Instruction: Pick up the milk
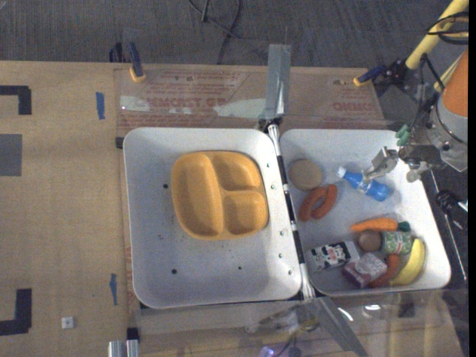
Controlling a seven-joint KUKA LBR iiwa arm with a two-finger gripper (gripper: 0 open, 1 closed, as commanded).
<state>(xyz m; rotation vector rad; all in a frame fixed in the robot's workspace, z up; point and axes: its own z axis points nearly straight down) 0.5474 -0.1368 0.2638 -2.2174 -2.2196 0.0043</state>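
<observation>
I see the milk (329,256), a small white carton with black patches, lying on its side at the near-left of the right bin (435,225), close to the divide between the two bins. It sits well apart from my hand (392,162), down the view and to the left of it.

Just right of the milk is a pinkish box (362,271), and beyond that a brown round item (370,240), a green-capped jar (398,242) and a banana (412,263) curving along the bin's near-right corner. A carrot (375,224) lies above that cluster, between it and my hand.

My hand hangs over the upper right part of the right bin, reaching in from the right. Whether it is spread or pressed together I cannot tell; the tips are too small and blurred. Nothing shows pinched in it. A blue bottle (368,184) lies just below and left of the hand, possibly touching its tip, though I cannot be sure.

Further left of the hand are a red sausage pair (318,202) and a tan round disc (305,174), near the bin's left wall.

The left bin (149,222), well left of the hand, holds a yellow divided plate (219,193). Both bins rest on the cardboard-covered desk (59,199).
</observation>
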